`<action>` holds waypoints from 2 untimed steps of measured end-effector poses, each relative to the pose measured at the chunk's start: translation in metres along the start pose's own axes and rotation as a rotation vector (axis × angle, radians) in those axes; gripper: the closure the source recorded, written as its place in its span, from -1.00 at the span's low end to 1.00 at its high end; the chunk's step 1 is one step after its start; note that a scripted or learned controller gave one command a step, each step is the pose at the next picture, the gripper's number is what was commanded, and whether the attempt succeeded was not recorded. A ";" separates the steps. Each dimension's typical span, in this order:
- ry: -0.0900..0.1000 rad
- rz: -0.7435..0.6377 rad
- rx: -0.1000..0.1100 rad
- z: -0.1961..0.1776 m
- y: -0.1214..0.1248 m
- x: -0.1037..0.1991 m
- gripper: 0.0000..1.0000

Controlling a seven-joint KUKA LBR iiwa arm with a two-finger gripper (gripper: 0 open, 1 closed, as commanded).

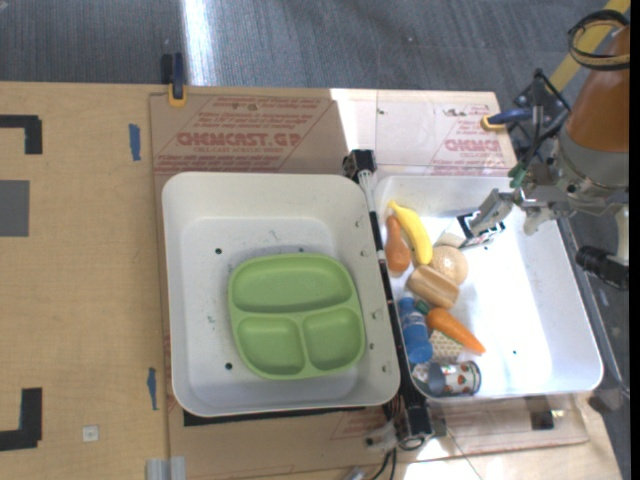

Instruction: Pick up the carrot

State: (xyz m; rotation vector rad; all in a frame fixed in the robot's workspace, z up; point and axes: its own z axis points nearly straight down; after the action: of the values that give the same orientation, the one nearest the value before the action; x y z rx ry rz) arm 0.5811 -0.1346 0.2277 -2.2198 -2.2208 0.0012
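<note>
- A grey carpeted floor [400, 18] runs behind the tan cardboard-covered worktop [80, 268], which carries two shallow white bins side by side.
- The left white plastic bin [190, 218] holds a light green plastic plate with three compartments [296, 314], lying flat near the bin's middle.
- The right white plastic bin [550, 308] holds a cluster of objects along its left wall.
- The orange tapered carrot [456, 329] lies in the lower part of that cluster, slanted, its tip pointing toward the lower right; a beige rounded wooden block [432, 286] touches its upper end.
- A pale round ball-like object [449, 263] sits just above the block, beside a yellow curved banana [412, 232].
- A second orange elongated vegetable-shaped toy [398, 246] lies just left of the banana, against the bin wall.
- A blue plastic bottle [415, 334] lies left of the carrot, and a small can with a red and white label [450, 376] lies below it.
- The grey arm with an orange band [598, 118] reaches in from the right; its two-finger gripper [482, 230] hangs over the bin's upper part, near the banana and well apart from the carrot.
- The jaws stand slightly apart with nothing between them.
</note>
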 end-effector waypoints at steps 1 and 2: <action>0.001 -0.073 -0.002 0.130 -0.046 0.042 -1.00; -0.006 -0.089 -0.016 0.138 -0.097 0.001 -1.00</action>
State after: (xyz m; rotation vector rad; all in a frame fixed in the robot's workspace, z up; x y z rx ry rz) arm 0.4836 -0.1331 0.0896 -2.1292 -2.3283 -0.0104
